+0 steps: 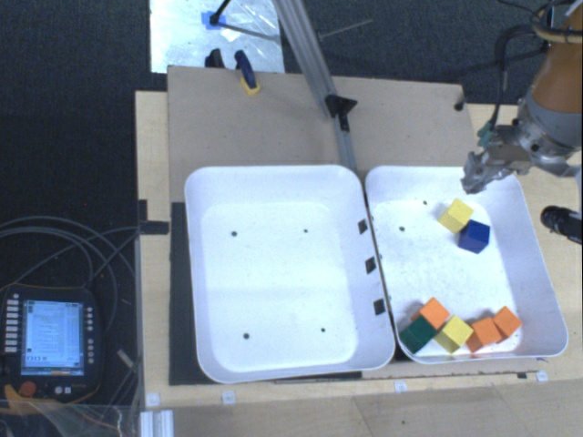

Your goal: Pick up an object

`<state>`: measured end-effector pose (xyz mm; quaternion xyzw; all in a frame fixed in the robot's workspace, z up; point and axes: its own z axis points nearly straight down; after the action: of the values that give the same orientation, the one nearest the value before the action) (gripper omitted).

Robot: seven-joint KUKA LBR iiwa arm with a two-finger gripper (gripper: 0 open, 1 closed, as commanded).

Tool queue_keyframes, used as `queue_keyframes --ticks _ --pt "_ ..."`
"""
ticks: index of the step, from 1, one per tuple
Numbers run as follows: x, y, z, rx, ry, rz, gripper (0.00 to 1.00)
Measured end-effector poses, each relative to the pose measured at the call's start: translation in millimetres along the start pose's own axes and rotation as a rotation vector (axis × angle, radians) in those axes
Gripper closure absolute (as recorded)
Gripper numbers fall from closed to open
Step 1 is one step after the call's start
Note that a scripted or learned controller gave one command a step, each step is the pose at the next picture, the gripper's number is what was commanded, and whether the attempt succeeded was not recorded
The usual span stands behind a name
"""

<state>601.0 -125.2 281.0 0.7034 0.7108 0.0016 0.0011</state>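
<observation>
My gripper (475, 182) hangs over the far right part of the right bin (537, 271), just above and to the right of a yellow cube (455, 215). A blue cube (474, 236) touches the yellow one on its near right side. Nothing shows between the gripper's fingers. At the bin's near edge lies a cluster: an orange cube (434, 312), a green cube (418, 334), a yellow cube (453, 334), and two more orange cubes (496, 326).
The left bin (273, 271) lies beside the right one, with small black clips (372, 264) along the shared wall. A slanted metal pole (310, 48) crosses the bench's far side. A teach pendant (50, 340) lies off the bench at left.
</observation>
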Motion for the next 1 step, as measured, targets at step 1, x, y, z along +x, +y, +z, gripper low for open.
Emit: queue_keyframes --ticks 1 --pt "54.5 12.2 16.3 0.002 0.001 0.000 1.00"
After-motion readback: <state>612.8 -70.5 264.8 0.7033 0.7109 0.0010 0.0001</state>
